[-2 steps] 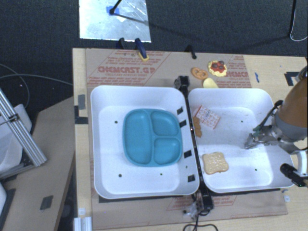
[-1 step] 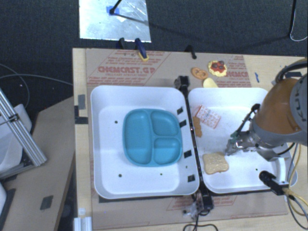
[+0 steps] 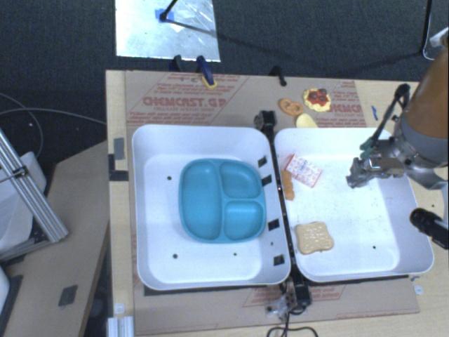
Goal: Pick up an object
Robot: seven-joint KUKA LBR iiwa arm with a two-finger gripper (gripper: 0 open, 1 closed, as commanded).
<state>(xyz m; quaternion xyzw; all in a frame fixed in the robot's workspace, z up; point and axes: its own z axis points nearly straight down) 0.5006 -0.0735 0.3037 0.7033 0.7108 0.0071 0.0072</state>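
Reaching in from the right, the arm holds its hand (image 3: 356, 176) low over the right bin (image 3: 393, 258). I cannot tell how the hand is set. On that bin's left side lie a small red and white packet (image 3: 303, 170) and a piece of toast (image 3: 313, 237). A blue plate (image 3: 222, 199) with three parts sits in the left bin (image 3: 158, 258).

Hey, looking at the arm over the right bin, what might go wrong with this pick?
The end effector hangs over bare floor of the right white bin, apart from the tan toast-shaped toy and the red-and-white packet; closing here would likely grab nothing. The packet overlaps an orange stick, so both might move together.
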